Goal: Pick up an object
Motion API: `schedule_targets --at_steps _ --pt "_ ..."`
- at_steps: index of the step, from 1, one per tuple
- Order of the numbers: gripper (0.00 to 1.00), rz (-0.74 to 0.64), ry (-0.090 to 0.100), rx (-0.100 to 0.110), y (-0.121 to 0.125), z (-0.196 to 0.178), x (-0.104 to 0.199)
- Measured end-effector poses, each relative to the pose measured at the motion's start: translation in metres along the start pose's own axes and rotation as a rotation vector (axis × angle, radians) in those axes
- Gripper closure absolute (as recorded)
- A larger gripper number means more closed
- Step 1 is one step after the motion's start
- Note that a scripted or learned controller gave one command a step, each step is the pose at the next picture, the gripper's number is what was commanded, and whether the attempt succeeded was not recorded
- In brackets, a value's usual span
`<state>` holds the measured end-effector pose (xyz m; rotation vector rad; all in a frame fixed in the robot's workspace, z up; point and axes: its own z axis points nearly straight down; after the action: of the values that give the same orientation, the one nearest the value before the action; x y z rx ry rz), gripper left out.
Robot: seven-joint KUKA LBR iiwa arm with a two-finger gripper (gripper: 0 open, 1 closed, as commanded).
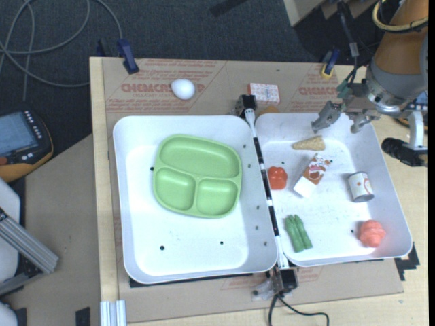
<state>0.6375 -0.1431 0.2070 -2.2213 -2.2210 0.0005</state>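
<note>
1. Presently, in the camera view, the gripper (345, 117) is hovering at upper right over the right bin (387, 202), fingers spread apart, gripping nothing.
2. A tan wedge (309, 142) is lying just below-left of it.
3. The green plate (198, 176) is sitting in the left bin (136, 236).

Dark grey carpet floor (170, 12) with looping cables (47, 19) surrounds the wooden bench (102, 148)

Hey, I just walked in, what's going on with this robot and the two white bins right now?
A grey arm with an orange band reaches in from the right, its gripper open above the far edge of the right bin, holding nothing. That bin holds a tan wedge, a red piece, a small carton, a can, green stalks and a pink lump. The left bin holds a green divided plate.
</note>
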Motion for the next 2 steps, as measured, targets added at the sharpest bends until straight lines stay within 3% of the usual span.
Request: schedule_targets --at_steps 1,2 --pt "0.00 0.001 -0.002 -0.003 -0.035 0.122 0.007" --pt "1.00 0.001 -0.002 -0.008 -0.033 0.110 0.007"
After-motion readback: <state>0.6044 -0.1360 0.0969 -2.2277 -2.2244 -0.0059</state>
